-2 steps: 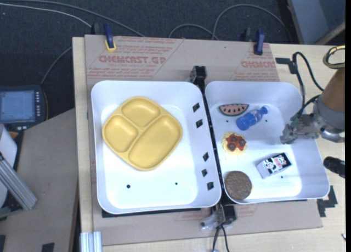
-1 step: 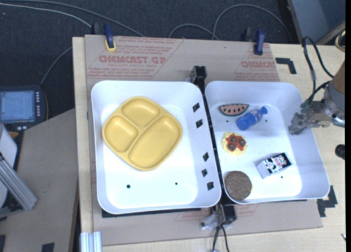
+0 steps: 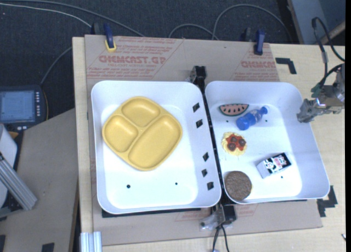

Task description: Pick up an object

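Note:
The right bin (image 3: 307, 152) holds several small items: a watermelon slice (image 3: 233, 108), a blue bottle (image 3: 250, 118) lying on its side, a small pizza (image 3: 235, 143), a black-and-white carton (image 3: 273, 164) and a brown round cookie (image 3: 238, 185). My gripper (image 3: 308, 110) hangs at the right bin's right rim, above and to the right of the carton, apart from every item. Nothing shows between its fingers.
The left bin (image 3: 109, 190) carries a yellow divided plate (image 3: 142, 133). Black clips line the ridge between the bins (image 3: 204, 135). Blue clamps (image 3: 109, 41) hold the cardboard at the back. Cables run along the right side near the arm (image 3: 329, 89).

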{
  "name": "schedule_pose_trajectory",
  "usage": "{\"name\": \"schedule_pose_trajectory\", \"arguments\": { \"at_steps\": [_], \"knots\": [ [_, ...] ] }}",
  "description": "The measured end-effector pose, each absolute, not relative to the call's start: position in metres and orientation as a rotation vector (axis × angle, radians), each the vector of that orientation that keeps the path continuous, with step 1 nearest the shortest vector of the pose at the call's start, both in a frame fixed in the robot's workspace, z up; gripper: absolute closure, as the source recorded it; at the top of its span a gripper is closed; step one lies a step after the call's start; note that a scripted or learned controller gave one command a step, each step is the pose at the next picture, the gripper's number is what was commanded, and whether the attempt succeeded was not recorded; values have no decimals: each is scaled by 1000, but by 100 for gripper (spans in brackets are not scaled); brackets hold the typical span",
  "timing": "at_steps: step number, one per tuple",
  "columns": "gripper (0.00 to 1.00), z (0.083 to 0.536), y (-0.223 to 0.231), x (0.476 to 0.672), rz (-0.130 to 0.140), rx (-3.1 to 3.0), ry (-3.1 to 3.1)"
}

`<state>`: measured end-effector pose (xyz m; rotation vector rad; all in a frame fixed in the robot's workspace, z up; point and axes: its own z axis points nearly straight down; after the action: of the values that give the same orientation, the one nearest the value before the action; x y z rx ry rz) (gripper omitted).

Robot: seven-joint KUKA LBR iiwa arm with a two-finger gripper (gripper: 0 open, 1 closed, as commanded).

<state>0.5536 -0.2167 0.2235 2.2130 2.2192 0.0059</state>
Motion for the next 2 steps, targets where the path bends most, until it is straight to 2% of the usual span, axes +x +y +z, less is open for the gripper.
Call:
{"name": "schedule_pose_trajectory", "arguments": {
  "at_steps": [1,2],
  "knots": [
    [100,270,-217,555,5,2215,2219],
    [100,261,-171,555,1,2218,2230]
  ]
}}
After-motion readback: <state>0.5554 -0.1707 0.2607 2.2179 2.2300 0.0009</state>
